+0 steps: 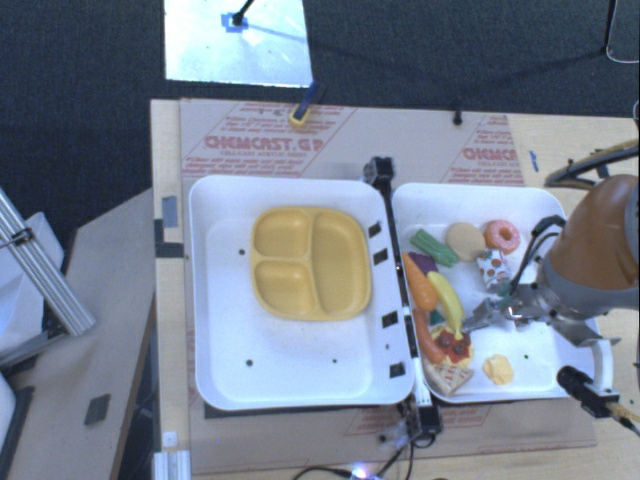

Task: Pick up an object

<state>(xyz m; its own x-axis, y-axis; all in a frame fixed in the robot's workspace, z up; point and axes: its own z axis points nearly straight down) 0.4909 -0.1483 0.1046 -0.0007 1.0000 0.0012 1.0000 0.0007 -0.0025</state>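
Note:
The right bin (560,368) holds toy food. A green piece (434,246), a beige round (464,239), a pink donut (501,235) and a spotted cube (492,267) lie at the back. An orange carrot (420,286), a yellow banana (447,301), a red piece (445,345) and a waffle (450,376) crowd its left wall. A small yellow piece (498,370) lies near the front. My gripper (482,315) hangs low in this bin, just right of the banana and below the cube. It is open, with nothing between its fingers.
The left bin (215,348) bears a yellow divided plate (310,263). A black-clipped divider (395,278) separates the bins. The arm's orange band (600,243) covers the right bin's right side. A grey metal sheet (235,28) lies beyond the bench.

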